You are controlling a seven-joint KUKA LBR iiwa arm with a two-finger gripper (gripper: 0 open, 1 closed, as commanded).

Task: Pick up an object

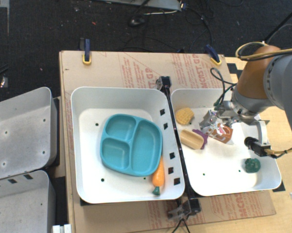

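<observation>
Two shallow white bins sit side by side on a brown board. The left bin (82,130) holds a blue divided plate (131,144) lying flat near its middle, and an orange carrot (158,177) with a green tip lies just beside the plate's near right corner, close against the bin's right wall. The right bin (223,178) holds several small things. A round waffle-patterned cookie (184,115) lies toward its far left corner. Nearer than that, a tan bread roll (192,139) lies on its side, with a small purple piece (200,134) at its right end. Just to the right of the roll is a crumpled packet (220,131) with silver and red-orange surfaces. A dark green lump (252,165) sits well apart from these, toward the near right corner of the bin. The grey arm (277,81), with its orange band (252,76), reaches in from the right over the far side of the right bin. The gripper (214,119) is low over the bin, right at the far edge of the crumpled packet and seemingly touching it, with the roll just to its near left. Its metal parts blend with the shiny packet, so how far apart they stand, and whether anything is clasped, cannot be told from here.
</observation>
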